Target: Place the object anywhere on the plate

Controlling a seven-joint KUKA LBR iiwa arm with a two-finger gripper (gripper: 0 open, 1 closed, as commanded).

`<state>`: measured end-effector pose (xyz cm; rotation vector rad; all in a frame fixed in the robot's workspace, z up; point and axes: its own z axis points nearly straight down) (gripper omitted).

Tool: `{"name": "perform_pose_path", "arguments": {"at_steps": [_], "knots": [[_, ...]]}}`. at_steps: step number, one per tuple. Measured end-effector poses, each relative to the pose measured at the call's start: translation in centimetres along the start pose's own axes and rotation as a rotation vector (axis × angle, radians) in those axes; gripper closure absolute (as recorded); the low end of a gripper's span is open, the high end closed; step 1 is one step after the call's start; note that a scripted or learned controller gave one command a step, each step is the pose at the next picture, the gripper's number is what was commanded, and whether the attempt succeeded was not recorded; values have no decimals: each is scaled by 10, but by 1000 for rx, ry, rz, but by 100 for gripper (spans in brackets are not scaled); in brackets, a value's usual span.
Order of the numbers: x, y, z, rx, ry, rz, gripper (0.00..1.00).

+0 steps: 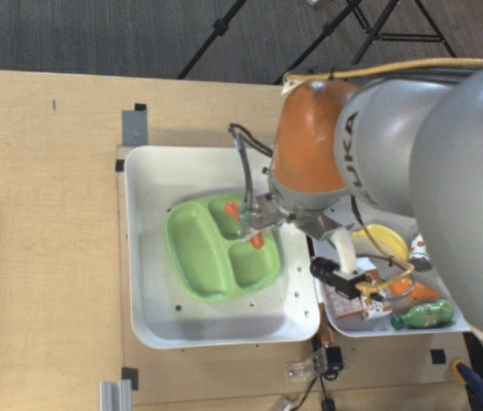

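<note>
A bulky robot arm (447, 135) of smooth, glossy light-grey casing has rounded, tube-like segments, and black capital letters reading "KUKA" run along the grey shell beside a broad glossy orange band (310, 139) that wraps the arm above the wrist. Below the orange band sits a narrower grey metal wrist flange (310, 205), darker and more angular than the casing. A thin dark cable (243, 157) loops out from the wrist area and curves down along a slim metallic gripper assembly (248, 221) with small silvery parts.

A green divided plate (211, 251) lies in the left bin, apparently bearing small orange-red objects (258, 241).
</note>
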<state>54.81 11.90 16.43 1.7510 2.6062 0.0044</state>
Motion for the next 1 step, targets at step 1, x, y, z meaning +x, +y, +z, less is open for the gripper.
{"name": "perform_pose_path", "arguments": {"at_steps": [1], "knots": [[-1,0,0,-1,0,1,0]]}}
